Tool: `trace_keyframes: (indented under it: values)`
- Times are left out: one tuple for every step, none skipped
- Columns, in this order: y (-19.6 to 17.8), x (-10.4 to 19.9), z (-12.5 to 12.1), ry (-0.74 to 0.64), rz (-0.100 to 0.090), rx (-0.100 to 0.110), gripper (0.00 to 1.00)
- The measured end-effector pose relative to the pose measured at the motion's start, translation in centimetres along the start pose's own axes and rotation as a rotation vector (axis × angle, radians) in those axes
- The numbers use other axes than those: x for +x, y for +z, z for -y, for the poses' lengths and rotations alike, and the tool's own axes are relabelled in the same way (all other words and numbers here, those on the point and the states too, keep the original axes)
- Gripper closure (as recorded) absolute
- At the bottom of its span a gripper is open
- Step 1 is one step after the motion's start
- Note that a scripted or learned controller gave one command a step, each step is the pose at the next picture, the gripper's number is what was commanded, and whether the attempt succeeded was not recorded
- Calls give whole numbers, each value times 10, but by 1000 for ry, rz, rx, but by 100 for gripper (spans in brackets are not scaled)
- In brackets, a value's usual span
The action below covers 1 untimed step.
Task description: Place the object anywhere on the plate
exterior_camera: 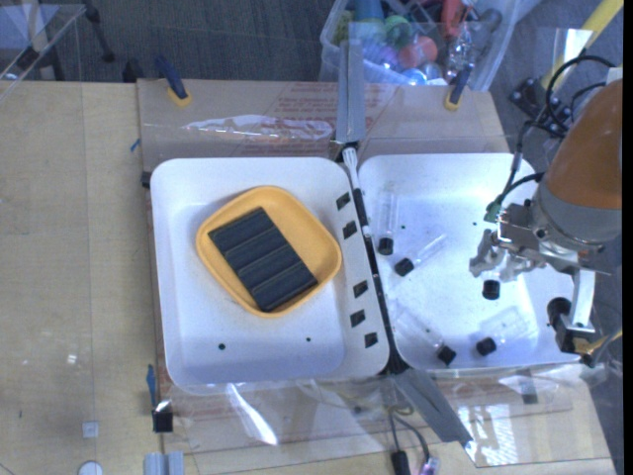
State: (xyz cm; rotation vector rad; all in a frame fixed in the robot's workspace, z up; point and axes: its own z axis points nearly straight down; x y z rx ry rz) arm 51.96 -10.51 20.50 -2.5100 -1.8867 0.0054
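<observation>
A square yellow plate (223, 228) with rounded corners lies in the left white bin (178, 354). A black ribbed rectangular slab (265, 257) rests flat on the plate, set diagonally across its middle. My gripper (497, 263) hangs over the right side of the right bin (445, 176), well away from the plate. Just below its tip sits a small black piece (491, 288) on the bin floor; whether they touch is unclear.
Several small black pieces (404, 265) and clear plastic tubes (430, 246) are scattered on the right bin floor. A raised divider (358, 265) separates the bins. A clear box of colourful toys (425, 18) stands behind the bins.
</observation>
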Motion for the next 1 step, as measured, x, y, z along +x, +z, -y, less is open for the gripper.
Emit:
trace_keyframes:
  values:
    - [0, 0, 0, 0, 0, 0, 0]
